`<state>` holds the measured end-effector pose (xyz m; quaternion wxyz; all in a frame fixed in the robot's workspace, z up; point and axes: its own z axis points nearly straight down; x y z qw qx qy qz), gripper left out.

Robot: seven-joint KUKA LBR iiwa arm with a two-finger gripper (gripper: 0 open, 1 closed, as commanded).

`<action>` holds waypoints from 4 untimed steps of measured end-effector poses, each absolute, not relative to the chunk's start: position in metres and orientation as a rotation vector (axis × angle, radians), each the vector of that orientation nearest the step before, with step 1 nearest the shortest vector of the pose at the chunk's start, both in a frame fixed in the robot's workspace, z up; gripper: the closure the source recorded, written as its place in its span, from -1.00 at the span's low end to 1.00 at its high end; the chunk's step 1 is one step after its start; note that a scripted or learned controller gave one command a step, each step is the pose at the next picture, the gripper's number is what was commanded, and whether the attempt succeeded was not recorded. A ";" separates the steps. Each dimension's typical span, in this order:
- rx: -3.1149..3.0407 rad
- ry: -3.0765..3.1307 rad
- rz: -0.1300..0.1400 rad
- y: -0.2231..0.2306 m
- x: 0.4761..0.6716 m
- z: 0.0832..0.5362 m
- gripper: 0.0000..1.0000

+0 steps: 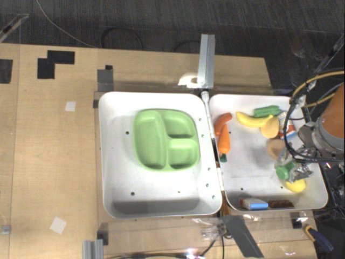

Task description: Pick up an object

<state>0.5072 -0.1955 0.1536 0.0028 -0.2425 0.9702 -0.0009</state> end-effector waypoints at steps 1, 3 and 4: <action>-0.760 3.042 -0.003 -0.195 0.507 0.154 -1.00; -0.900 2.994 -0.014 -0.128 0.583 0.091 -1.00; -0.768 3.026 -0.013 -0.111 0.525 0.092 -1.00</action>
